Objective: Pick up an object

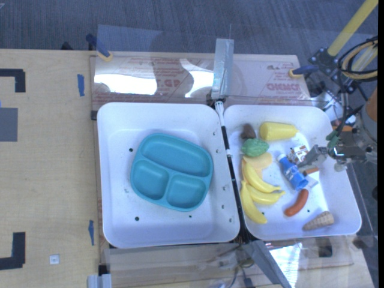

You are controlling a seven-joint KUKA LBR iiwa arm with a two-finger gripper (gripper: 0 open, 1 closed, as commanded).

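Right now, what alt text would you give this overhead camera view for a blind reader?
Two white bins sit side by side: the left bin holds a teal divided plate; the right bin holds toy bananas, a sausage and an ice-cream cone. The end effector hovers over the right bin.

Small grey metal gripper [313,155], dark cabling.

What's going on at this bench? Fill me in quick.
A robot arm reaches in from the right over the right bin, its hand low beside a small blue item. That bin also holds bananas, a yellow piece, a green piece, a red sausage and a cone. The left bin holds a blue divided plate. Nothing looks lifted yet.
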